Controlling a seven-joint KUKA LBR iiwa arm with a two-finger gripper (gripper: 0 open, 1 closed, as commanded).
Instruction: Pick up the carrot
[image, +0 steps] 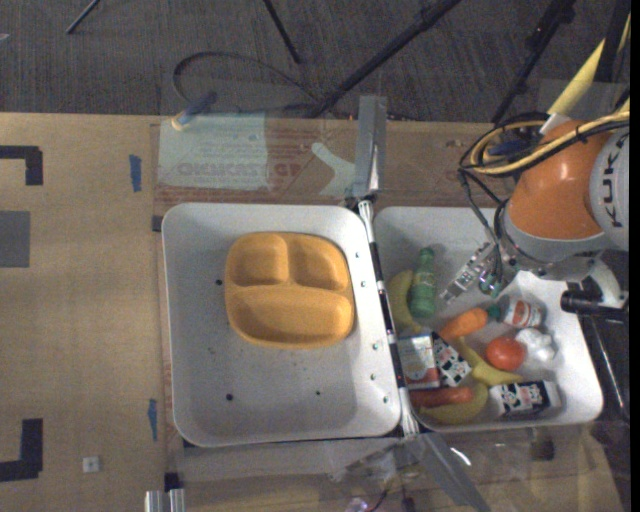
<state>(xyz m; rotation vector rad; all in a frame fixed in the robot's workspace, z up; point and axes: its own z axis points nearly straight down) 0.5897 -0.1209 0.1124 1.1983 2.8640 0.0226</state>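
From the overhead camera you look down on two white bins set side by side on the bench. The left bin (190, 400) holds one item: an orange tray (289, 288) with three compartments, lying in the upper half of the bin and apart from the walls. The right bin (588, 385) holds the clutter. Locate the carrot (464, 324) near the middle of this bin, lying on a slant with its thicker end toward the lower left and its tip pointing up and to the right. A green bottle (423, 283) lies just to its upper left, over a yellow banana (400, 297) that runs along the bin's left wall. Just below the carrot lie a small carton (417, 359), a black-and-white carton (452, 364) and a red tomato (506, 353). A second banana (452, 407) lies along the near wall with a red item on it, and a further carton (522, 398) lies to its right. The arm (560, 195) enters from the right, its orange band over the bin's upper right corner. The gripper (478, 275) hangs above the bin, just up and right of the carrot, apart from it, with nothing visible between its parts. You cannot tell whether it is open or closed.
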